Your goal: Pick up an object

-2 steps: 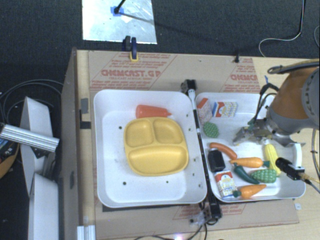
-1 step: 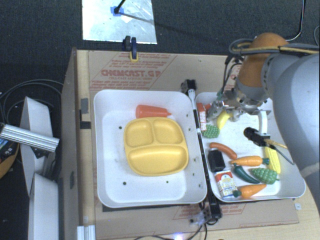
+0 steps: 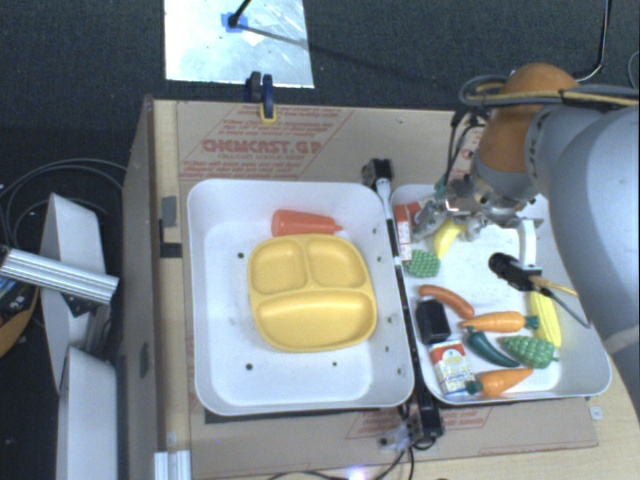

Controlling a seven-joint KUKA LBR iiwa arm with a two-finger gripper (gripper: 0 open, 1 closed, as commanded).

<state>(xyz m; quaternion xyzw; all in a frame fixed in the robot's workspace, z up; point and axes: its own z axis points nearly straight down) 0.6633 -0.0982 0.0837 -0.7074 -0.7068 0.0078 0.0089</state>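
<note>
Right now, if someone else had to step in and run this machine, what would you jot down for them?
Pincer: low over the far end of the right bin, at a yellow piece; whether it grips it can't be made out.
Right bin: green waffle-like piece, sausage, black block, small carton, two carrots, corn cob, other toy food.
Left bin: yellow divided plate, orange carrot-like piece behind it.
Done: nothing visibly lifted.
Left: grasp one object and raise it.

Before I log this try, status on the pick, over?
Gripper low in right bin's far end, over yellow piece. Fingers unreadable, no hold confirmed. Green piece and bin's left wall crowd it.
</note>
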